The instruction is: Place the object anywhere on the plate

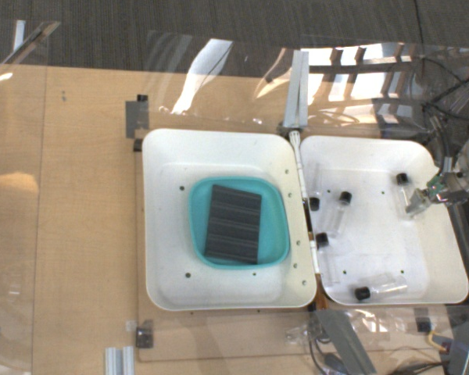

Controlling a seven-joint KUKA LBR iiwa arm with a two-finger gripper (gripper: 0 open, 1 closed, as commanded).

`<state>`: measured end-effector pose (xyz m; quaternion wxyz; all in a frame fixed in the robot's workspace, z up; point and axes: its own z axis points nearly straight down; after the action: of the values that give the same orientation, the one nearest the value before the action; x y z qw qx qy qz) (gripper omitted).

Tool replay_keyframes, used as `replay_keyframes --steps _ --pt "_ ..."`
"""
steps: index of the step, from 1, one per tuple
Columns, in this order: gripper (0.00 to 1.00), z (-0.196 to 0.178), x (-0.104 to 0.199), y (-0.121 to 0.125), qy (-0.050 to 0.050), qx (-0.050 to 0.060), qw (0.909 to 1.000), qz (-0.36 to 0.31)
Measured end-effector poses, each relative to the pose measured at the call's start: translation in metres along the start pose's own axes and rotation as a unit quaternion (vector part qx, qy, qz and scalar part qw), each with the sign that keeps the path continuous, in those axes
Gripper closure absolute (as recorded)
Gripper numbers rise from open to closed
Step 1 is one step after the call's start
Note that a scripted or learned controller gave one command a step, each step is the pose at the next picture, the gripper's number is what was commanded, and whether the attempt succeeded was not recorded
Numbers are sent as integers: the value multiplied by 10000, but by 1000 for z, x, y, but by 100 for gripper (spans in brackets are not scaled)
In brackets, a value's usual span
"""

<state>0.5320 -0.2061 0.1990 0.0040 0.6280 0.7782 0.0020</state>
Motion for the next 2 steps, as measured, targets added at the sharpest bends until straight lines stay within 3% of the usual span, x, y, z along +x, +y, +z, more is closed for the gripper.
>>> replay_keyframes --steps 2 --pt "100 -39 198 -1 16 2 9990 -445"
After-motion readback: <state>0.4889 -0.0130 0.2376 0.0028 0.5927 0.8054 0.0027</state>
